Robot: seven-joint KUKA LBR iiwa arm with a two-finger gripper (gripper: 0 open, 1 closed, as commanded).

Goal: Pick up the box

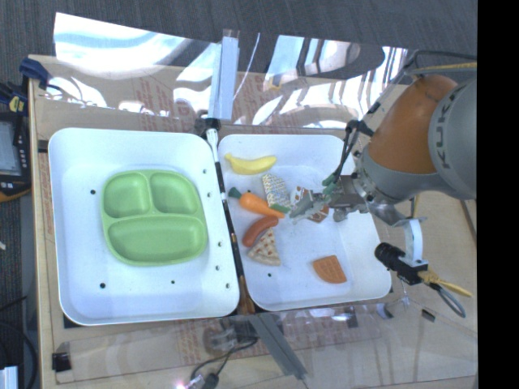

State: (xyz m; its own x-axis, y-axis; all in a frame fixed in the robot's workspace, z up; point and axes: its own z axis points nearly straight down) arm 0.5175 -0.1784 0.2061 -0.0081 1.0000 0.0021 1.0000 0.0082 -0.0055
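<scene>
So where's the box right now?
In the camera view, the box lies in the right bin, right of the carrot, with the gripper at it.

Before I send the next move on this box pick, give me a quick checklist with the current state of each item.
1. Arm over the correct bin: ok. The gripper is low in the right bin, where the toy food lies.
2. Gripper at the box: ok. It sits right by the small box, beside the carrot.
3. Box secured: cannot tell. The view does not settle whether anything is held.
4. Neighbours clear of the approach: not ok. The carrot, the grater-like piece and the sausage crowd that spot.
5. Left bin undisturbed: ok. The green divided tray lies flat in the left bin.
</scene>
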